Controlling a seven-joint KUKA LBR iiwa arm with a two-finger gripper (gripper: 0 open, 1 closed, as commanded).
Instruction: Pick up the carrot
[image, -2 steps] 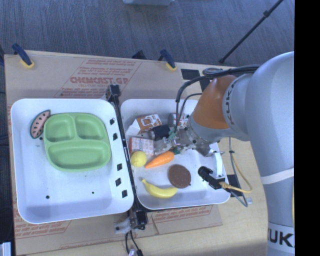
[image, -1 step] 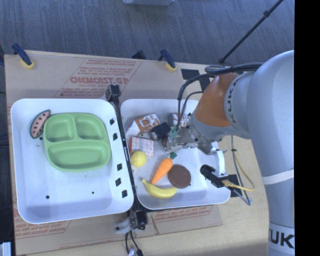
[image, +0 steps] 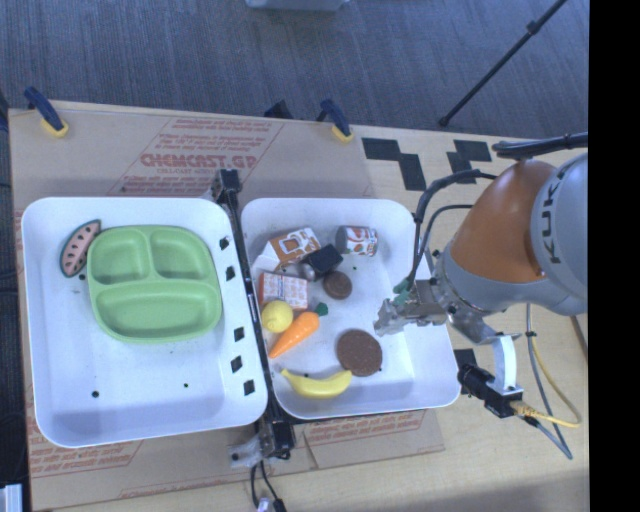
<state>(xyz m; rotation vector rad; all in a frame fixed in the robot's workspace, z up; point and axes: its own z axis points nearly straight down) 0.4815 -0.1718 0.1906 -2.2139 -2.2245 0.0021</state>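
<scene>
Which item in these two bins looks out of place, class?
The watermelon slice lies alone in the left bin, beside the green divided plate, whereas every other food sits crowded in the right bin.

Two shallow white plastic bins sit side by side on the table. The left bin (image: 50, 330) holds a green divided plate (image: 155, 282), with a watermelon slice toy (image: 78, 247) just left of it. In the right bin (image: 395, 390), an orange toy carrot (image: 295, 334) lies beside a yellow lemon (image: 277, 316); a yellow banana (image: 317, 382) lies nearer, a round brown cookie (image: 359, 352) to the carrot's right. The end effector (image: 395, 318) hangs over that bin's right side.
</scene>
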